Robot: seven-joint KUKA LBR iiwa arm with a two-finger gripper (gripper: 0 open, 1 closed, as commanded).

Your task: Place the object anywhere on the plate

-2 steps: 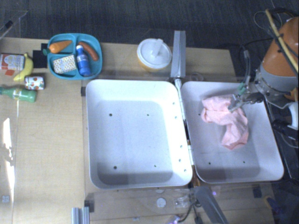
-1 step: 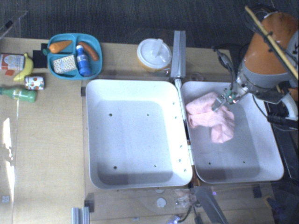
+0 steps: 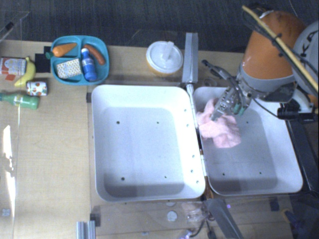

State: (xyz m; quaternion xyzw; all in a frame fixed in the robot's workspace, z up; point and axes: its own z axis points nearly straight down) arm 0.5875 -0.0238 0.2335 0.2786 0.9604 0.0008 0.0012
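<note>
A crumpled pink cloth (image 3: 222, 128) lies in the right bin (image 3: 264, 178), near its far left corner. My gripper (image 3: 225, 107) hangs low over the cloth's upper edge and touches or nearly touches it. The cloth rests on the bin floor. The blue divided plate (image 3: 102, 51) sits on the bench at the far left, beyond the left bin. It holds a toy carrot (image 3: 66, 49), a blue bottle (image 3: 88, 65) and a patterned item.
The left bin (image 3: 144, 143) lies between the cloth and the plate. A white lidded cup (image 3: 164, 57) stands behind the bins beside a metal post (image 3: 190, 59). A banana (image 3: 27, 71), a small can (image 3: 37, 88) and a green bottle (image 3: 21, 100) lie at the left edge.
</note>
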